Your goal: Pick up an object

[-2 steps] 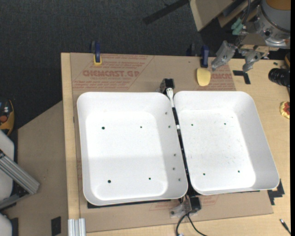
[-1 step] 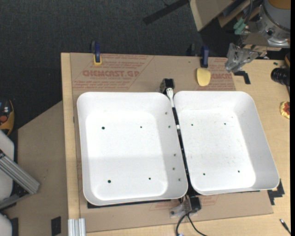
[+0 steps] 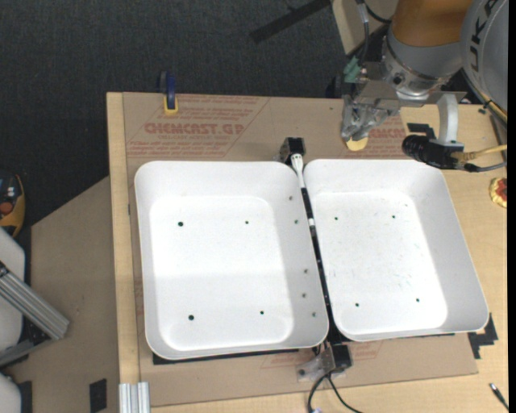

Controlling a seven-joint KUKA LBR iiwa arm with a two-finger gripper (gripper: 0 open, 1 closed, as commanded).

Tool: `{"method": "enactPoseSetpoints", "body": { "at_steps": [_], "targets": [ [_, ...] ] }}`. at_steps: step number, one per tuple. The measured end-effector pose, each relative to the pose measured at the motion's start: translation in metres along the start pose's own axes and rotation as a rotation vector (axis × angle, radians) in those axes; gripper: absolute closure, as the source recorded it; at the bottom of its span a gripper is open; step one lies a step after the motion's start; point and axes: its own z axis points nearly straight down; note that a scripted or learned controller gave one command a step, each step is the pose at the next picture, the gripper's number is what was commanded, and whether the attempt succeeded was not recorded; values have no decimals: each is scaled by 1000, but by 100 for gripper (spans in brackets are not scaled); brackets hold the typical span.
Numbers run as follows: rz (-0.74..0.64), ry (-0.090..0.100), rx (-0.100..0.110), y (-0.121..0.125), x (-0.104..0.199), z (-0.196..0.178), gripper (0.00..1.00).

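Observation:
My gripper point(image 3: 358, 135) hangs at the back of the bench, just beyond the far left corner of the right bin point(image 3: 451, 234). A small tan object point(image 3: 355, 143) sits between the tips of its fingers, which are closed on it. The object is round and pale, and its upper part is hidden by the fingers. The grey arm with its orange band point(image 3: 427, 24) comes in from the top right. The left bin point(image 3: 153, 242) lies to the left of the gripper, nearer the camera.
Both white bins rest on a brown board point(image 3: 201, 121) with red print. A black clamp point(image 3: 292, 149) sits at the far end of the seam between the bins. A black fitting with cables point(image 3: 431, 149) lies right of the gripper. A blue and yellow clamp point(image 3: 168, 90) stands at the board's back left.

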Motion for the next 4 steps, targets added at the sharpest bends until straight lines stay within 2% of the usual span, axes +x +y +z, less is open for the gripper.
{"method": "enactPoseSetpoints", "body": {
  "at_steps": [1, 2, 3, 4],
  "targets": [
    [20, -12, -11, -5, -167, -19, 100],
    [-2, 2, 0, 5, -84, 60, 100],
    [1, -2, -17, 3, -58, -1, 100],
    [0, 2, 4, -13, -5, 100, 100]
  ]
}}
